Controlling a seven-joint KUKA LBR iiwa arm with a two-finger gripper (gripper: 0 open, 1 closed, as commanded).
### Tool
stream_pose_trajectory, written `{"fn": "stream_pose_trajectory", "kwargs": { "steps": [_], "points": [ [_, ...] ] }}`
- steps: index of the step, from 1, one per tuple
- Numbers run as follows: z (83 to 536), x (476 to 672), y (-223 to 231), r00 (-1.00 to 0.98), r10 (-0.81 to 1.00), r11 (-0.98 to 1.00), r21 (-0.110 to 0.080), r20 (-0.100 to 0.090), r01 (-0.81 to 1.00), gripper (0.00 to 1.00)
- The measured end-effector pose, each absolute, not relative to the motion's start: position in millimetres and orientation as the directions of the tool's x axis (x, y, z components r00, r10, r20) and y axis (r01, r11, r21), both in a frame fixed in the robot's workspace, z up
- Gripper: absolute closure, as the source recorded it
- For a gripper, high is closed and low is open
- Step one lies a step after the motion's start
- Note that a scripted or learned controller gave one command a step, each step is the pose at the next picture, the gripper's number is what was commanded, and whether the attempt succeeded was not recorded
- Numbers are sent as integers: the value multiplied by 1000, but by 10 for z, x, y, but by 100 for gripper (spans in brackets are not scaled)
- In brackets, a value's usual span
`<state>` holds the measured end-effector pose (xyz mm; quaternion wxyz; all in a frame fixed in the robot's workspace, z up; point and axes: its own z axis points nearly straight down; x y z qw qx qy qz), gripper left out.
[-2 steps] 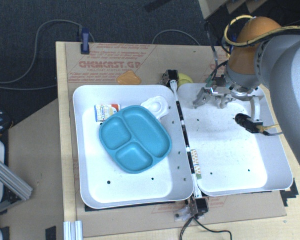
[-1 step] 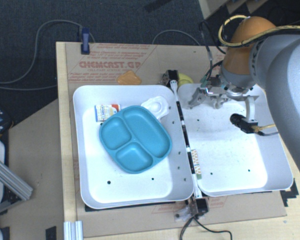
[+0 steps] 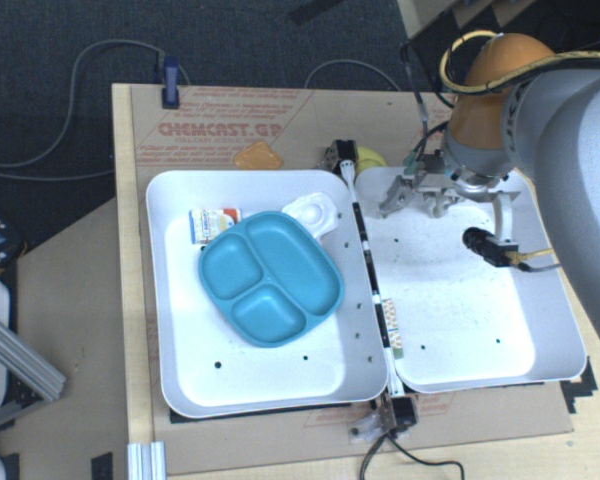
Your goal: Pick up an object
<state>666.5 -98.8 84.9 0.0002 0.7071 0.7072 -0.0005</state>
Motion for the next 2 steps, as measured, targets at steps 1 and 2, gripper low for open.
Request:
{"fn": "stream_pose_trajectory", "kwargs": {
  "steps": [1, 2],
  "points": [
    [850, 6666, -932, -1, 1000, 1, -1, 0, 1000, 0],
    [850, 6664, -1204, 2, 1000, -2, 1, -2, 1000, 0]
  ]
}}
